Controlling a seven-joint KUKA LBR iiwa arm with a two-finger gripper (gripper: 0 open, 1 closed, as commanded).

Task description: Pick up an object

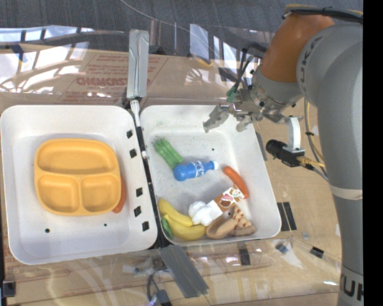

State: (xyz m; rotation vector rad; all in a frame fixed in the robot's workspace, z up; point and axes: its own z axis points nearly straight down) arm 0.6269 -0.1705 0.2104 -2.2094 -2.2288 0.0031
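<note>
Claw (228,119), fingers apart and empty, above the right bin (258,150); blue bottle (194,169) label unreadable; cardboard (102,75) lettering faint.

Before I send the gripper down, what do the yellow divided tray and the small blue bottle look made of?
The yellow divided tray in the left white bin looks like moulded plastic: uniform colour, rounded compartment walls, dull sheen. The small blue bottle, lying on its side in the right white bin, also looks plastic, smooth and slightly glossy, with a white cap end; too small to be sure.
</note>
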